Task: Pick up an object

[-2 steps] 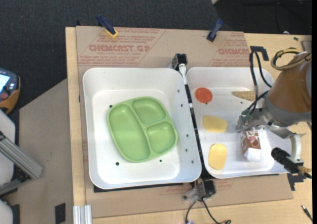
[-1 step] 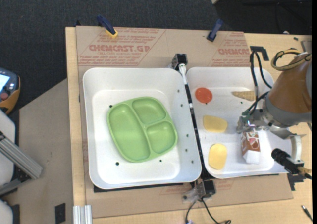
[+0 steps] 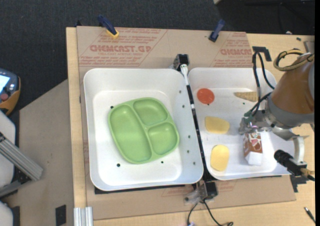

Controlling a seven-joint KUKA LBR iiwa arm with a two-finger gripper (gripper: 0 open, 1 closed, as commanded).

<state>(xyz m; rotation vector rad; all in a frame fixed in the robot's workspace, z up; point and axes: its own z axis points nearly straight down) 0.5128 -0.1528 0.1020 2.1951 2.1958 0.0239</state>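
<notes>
In the right bin (image 3: 227,172) lie a red round piece (image 3: 205,95), a pale yellow block (image 3: 217,125), a yellow oval piece (image 3: 219,157) and a tan wedge (image 3: 246,95) at the far side. A small brown and white carton (image 3: 253,149) stands near the bin's right side. My gripper (image 3: 251,126) hangs just above the carton's top end, with the grey arm and its orange band reaching in from the right. The arm's body covers the carton's upper end.
The left bin (image 3: 95,120) holds a green divided plate (image 3: 143,130). Black cables (image 3: 260,72) loop over the right bin's far corner. Blue clamps (image 3: 107,26) grip the cardboard base at the back.
</notes>
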